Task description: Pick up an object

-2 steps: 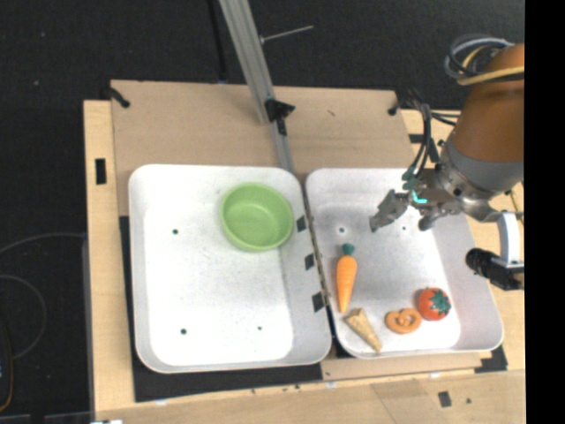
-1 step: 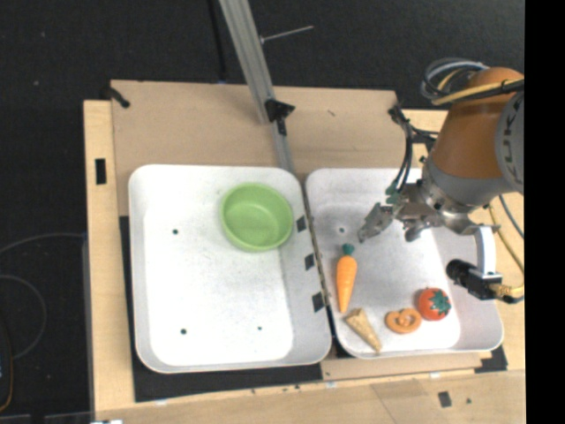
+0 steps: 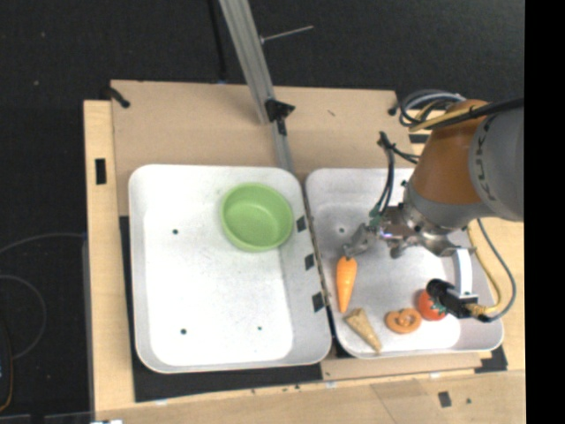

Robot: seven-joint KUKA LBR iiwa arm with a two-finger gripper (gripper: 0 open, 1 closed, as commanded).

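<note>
In the right bin [image 3: 353,188] lie an orange carrot [image 3: 346,283], a beige wedge [image 3: 364,329], a small orange round piece [image 3: 403,321] and a red round thing [image 3: 429,306]. My gripper [image 3: 373,239] hangs low over the middle of this bin, just above and to the right of the carrot's top end. The grey wrist with its orange band [image 3: 446,162] hides the part of the bin behind it. Nothing shows held in the gripper.
A green bowl [image 3: 257,217] sits in the far part of the left bin [image 3: 177,325]. A grey metal post [image 3: 252,56] slants in from the top toward the gap between the bins. Cables loop at the bench's right back corner.
</note>
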